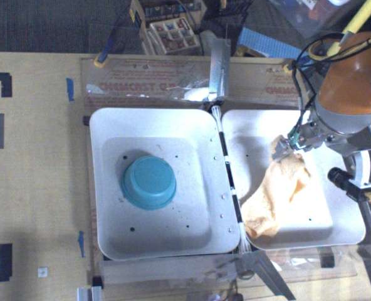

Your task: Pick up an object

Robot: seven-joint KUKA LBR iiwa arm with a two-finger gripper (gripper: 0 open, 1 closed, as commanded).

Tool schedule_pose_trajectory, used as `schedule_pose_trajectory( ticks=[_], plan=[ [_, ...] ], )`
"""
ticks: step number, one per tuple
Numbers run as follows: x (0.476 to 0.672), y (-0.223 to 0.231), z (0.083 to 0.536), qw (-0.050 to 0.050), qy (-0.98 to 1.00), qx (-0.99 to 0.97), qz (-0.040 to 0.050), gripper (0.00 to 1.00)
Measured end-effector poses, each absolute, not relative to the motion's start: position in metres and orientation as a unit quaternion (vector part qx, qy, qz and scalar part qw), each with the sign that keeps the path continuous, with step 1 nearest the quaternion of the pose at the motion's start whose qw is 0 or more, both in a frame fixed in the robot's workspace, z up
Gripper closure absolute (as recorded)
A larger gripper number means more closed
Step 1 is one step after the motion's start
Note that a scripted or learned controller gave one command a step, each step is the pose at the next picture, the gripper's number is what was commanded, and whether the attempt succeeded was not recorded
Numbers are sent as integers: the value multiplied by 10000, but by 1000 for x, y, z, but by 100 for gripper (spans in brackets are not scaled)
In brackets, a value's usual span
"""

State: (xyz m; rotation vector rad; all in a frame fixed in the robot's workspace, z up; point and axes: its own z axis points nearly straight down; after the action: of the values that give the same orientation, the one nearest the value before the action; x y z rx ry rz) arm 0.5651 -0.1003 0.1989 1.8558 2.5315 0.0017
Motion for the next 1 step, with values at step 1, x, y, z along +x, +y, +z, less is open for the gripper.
schedule_pose_trajectory(
  ticks=[1],
  plan=[
    [565,-100,199,14,8065,5912,6,0]
  ],
)
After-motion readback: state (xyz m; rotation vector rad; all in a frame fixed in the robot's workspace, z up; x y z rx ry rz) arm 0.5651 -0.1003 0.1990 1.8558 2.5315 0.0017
